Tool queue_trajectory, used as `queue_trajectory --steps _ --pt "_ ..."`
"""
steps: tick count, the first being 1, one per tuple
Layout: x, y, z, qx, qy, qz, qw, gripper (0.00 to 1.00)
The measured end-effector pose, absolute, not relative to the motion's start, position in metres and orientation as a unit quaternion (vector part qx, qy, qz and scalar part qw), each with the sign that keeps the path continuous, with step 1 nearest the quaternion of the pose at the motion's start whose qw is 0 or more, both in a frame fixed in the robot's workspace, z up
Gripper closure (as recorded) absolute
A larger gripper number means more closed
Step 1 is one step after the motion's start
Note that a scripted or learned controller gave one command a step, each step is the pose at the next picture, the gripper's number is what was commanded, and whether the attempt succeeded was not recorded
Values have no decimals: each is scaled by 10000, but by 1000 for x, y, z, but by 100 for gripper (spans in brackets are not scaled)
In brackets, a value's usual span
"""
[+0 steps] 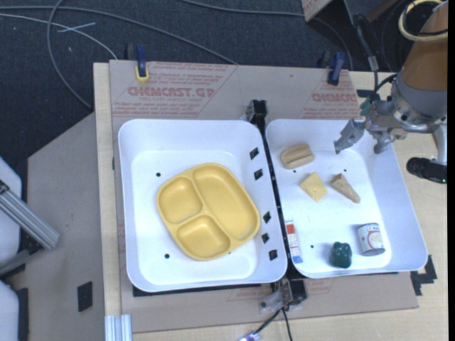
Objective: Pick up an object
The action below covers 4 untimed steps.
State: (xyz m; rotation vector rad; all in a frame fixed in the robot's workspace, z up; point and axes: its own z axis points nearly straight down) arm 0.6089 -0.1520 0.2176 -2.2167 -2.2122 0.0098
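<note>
Nearest in the right bin (pixel 398 212) sit a dark green pepper-like toy (pixel 341 254) and, just to its right, a small tin can (pixel 369 238) lying on its side. A slim red-and-white tube (pixel 291 239) rests along the bin's left wall. Farther back, mid-bin, lie two pale yellow wedges that look like cheese: a blocky cheese piece (pixel 313 187) and, to its right and close by, a tan wedge (pixel 345 188). Beyond them, toward the far left of the bin, is a bread roll (pixel 297 155), its long axis running left to right with a slight tilt.

The hand (pixel 364 138) hovers over the far right corner of this bin, its two fingers spread apart and pinching nothing. No object is picked up yet. The roll lies to the hand's left at about the same depth; the tan wedge lies nearer, almost straight below it in the view, and seems the shortest reach. A grasp on the roll would likely need the fingers to close across its short width.

In the left bin (pixel 135 190) a yellow divided plate (pixel 206 209) sits alone, well apart from the hand.
</note>
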Motion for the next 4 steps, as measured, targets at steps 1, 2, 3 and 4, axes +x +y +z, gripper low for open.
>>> queue_trajectory --steps 1,2,3,4 --pt "611 -152 223 -7071 -7072 1 6 0" --pt "609 -142 167 -7068 -7074 16 35 0" --pt "601 -140 105 -7072 -7070 21 41 0" --pt "605 -139 91 -7068 -7074 -37 -13 0"
